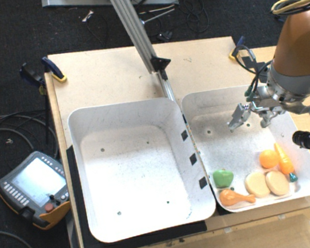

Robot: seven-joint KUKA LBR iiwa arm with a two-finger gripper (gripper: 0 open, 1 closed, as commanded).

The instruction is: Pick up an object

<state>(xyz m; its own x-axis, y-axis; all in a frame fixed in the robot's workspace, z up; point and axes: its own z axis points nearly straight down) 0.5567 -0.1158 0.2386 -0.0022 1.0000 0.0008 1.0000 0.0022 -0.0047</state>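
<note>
My gripper (252,118) hangs over the back half of the right bin (210,106), fingers spread apart with nothing between them. Toy foods cluster at the bin's front right corner, well below the gripper. A green pepper (223,177) lies leftmost. In front of it is an orange drumstick-shaped piece (235,197). Two beige round slices (257,184) (277,183) lie side by side. Behind them sit an orange ball (268,159) and a carrot (284,158).
The left bin (86,125) sits beside the right one on the wooden bench (107,75). A slanted metal pole (135,28) rises from between the bins. A teach pendant (32,191) lies on the floor at left. The arm's bulk (300,52) overhangs the right bin's right side.
</note>
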